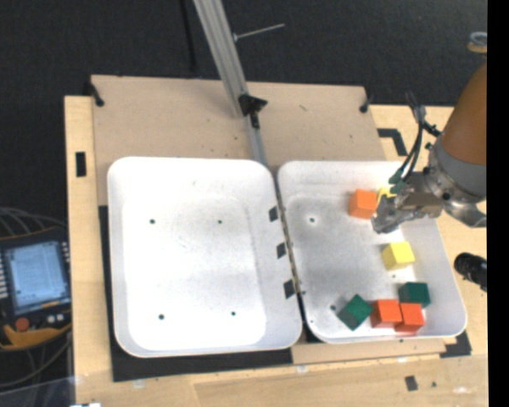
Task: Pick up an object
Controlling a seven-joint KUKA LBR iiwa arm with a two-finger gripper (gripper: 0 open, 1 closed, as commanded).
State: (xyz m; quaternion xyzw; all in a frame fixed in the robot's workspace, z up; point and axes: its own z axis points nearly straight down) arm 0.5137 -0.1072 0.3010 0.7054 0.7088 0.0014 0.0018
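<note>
The right bin (322, 253) holds several small blocks. An orange block (363, 203) lies near its upper middle, just left of my gripper (385, 220), which hangs low over the bin at the end of the arm coming in from the right. A yellow block (397, 254) sits just below the gripper. Along the bin's lower edge lie a green block (354, 311), two orange blocks (387, 312) (411, 316) and a dark green block (415, 293). Nothing shows between the fingers.
The left bin (191, 253) stands beside the right one, joined at a hinged divider (284, 248). A slanted metal rail (225, 53) rises from the bench behind the bins. A handheld control pendant (30, 278) lies off the bench at the left.
</note>
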